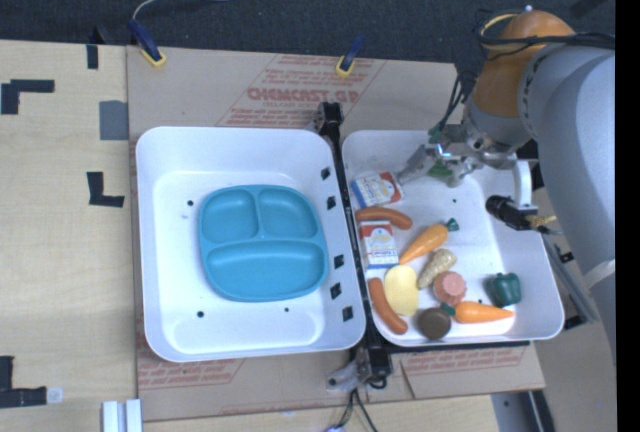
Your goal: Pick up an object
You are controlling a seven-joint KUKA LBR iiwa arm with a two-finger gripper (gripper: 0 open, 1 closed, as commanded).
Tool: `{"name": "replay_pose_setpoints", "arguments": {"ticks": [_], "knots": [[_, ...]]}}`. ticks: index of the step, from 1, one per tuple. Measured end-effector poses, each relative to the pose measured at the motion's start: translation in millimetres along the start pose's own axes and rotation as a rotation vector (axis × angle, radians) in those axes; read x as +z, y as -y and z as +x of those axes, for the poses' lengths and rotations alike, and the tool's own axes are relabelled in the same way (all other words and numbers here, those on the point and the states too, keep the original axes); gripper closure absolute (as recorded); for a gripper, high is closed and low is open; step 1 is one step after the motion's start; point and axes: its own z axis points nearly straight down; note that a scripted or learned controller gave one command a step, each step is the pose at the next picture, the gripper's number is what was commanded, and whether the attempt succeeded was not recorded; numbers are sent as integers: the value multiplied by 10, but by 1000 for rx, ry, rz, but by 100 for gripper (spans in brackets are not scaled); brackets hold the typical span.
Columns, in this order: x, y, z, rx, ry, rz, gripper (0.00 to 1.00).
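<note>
Metal two-finger gripper (pixel 414 166) over right white bin (pixel 520 265), opening unclear. Small orange plastic carrot (pixel 424 242) likely light, stiff, slippery; pinch mid-body.

A light wooden bench (pixel 60 250) carries a brown cardboard sheet (pixel 250 95), clamped at its far edge, with two white bins (pixel 165 180) side by side.

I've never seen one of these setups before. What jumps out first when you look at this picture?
First, the bright blue divided plastic plate lying alone in the left white bin. Next, the heap of small toy foods in the right white bin: orange carrots, reddish sausages, a yellow lemon-like piece and a green pepper. Above them, the big grey arm with its orange band reaches in from the right, its metal hand at that bin's upper part.
</note>
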Motion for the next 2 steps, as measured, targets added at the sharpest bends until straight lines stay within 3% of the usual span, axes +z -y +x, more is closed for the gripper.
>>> {"name": "replay_pose_setpoints", "arguments": {"ticks": [1,2], "knots": [[-827,920,-177,0,1,-7,0],[-4,1081,227,-1,0,-8,0]]}}
